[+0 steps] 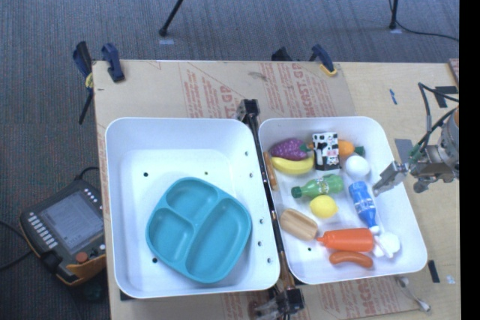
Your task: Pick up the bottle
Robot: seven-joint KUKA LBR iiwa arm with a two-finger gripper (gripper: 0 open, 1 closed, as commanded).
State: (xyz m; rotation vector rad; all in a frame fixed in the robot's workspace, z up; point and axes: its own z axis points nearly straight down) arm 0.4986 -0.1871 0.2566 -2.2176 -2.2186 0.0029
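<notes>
Two toy bottles lie in the right bin (397, 240). The green bottle (319, 186) rests on its side near the bin's middle, between a banana and a lemon. The blue bottle (363, 204), with a white label, lies lengthwise just right of the lemon. My gripper (403, 182) hangs over the bin's right rim, a short way right of the blue bottle and apart from it. It looks open, with nothing between its fingers.
The right bin also holds purple grapes (290, 148), a banana (292, 165), a cow-print carton (325, 151), a white egg (356, 165), a lemon (323, 206), a hot dog (299, 223), a carrot (347, 240) and a sausage (351, 259). A teal divided plate (199, 229) lies in the left bin (120, 161).
</notes>
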